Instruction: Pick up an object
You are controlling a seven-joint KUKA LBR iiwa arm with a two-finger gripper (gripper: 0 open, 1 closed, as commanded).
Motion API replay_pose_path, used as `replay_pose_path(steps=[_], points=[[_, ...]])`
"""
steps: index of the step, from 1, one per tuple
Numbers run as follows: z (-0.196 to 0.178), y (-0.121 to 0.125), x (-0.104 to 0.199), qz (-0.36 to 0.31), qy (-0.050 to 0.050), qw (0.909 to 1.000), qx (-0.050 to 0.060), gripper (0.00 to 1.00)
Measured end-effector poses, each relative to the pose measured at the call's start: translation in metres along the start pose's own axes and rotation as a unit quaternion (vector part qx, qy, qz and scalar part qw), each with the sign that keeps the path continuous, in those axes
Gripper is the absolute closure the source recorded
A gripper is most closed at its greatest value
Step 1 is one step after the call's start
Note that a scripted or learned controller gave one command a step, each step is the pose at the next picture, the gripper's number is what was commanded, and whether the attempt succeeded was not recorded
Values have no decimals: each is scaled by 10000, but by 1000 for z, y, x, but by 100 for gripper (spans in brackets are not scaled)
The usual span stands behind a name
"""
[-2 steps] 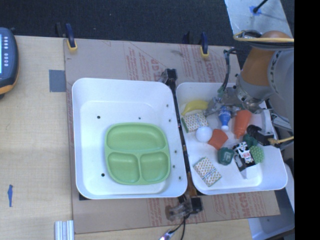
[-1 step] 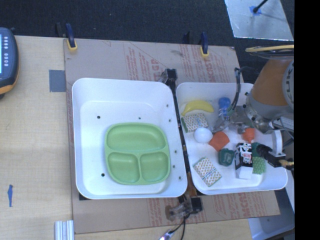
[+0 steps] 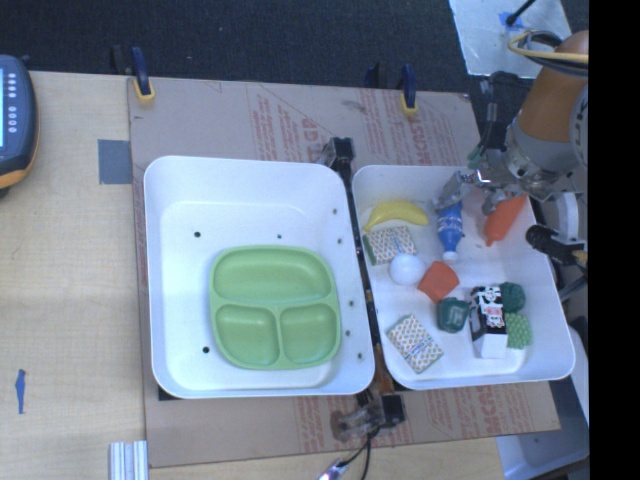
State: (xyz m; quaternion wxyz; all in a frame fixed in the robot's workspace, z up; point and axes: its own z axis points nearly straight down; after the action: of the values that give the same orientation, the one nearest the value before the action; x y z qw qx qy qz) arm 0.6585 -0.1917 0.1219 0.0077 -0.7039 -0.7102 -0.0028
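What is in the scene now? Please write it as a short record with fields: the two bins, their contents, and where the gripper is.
left bin: holds a green divided plate
right bin: holds a banana, a white ball, a blue bottle, an orange carrot-like piece, an orange block, two patterned packets, green items and a small carton
gripper: over the far part of the right bin, near the blue bottle and the carrot-like piece
grasp: cannot tell from this view
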Motion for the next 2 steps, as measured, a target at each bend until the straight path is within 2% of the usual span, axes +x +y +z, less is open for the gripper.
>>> replay_pose_path(steps=[1,2], points=[[33,-47,3,7,-23,10000,19,0],[30,-2,36,3,-78,10000,-37,0]])
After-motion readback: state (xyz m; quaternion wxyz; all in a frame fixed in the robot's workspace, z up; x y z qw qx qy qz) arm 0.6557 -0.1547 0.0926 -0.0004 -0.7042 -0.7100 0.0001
